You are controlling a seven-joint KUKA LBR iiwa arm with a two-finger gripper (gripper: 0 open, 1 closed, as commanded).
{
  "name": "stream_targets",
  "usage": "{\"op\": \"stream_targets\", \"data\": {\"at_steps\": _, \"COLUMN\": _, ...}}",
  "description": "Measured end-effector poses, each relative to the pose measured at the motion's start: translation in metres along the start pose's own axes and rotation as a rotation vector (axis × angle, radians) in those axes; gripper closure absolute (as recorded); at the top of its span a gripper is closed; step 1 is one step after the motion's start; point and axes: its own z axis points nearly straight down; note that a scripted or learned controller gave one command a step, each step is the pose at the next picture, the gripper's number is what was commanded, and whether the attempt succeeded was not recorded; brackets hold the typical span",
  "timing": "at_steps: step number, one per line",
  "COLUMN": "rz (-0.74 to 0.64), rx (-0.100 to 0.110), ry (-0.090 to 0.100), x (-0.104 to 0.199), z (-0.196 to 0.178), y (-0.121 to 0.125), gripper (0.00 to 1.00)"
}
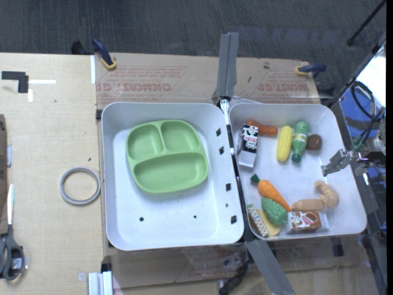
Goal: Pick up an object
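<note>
The right bin [288,229] serves as the landmark. Along its near wall lie a red packet [305,221], a green leafy vegetable [274,212] and a patterned piece [258,220]. Just beyond, nearer its middle, rests a carrot [270,191], with a croissant-like pastry [326,192] toward its right wall. At that right rim sits the gripper [337,163]; whether its jaws are spread or pressed together cannot be told. Farther in stand a milk carton [249,144], corn cob [284,142] and green bottle [298,140]. Left of this bin, a green divided plate [167,155] lies in the other bin [159,226].
</note>
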Motion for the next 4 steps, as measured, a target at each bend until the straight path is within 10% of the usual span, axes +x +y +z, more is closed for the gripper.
{"op": "stream_targets", "data": {"at_steps": 1, "rz": -0.002, "rx": 0.000, "ry": 0.000, "x": 0.031, "z": 0.028, "y": 0.114, "gripper": 0.00}}
{"op": "stream_targets", "data": {"at_steps": 2, "rz": -0.007, "rx": -0.002, "ry": -0.001, "x": 0.040, "z": 0.132, "y": 0.124, "gripper": 0.00}}
{"op": "stream_targets", "data": {"at_steps": 3, "rz": -0.009, "rx": 0.000, "ry": -0.001, "x": 0.040, "z": 0.123, "y": 0.124, "gripper": 1.00}}
{"op": "stream_targets", "data": {"at_steps": 4, "rz": 0.102, "rx": 0.000, "ry": -0.001, "x": 0.113, "z": 0.033, "y": 0.112, "gripper": 1.00}}
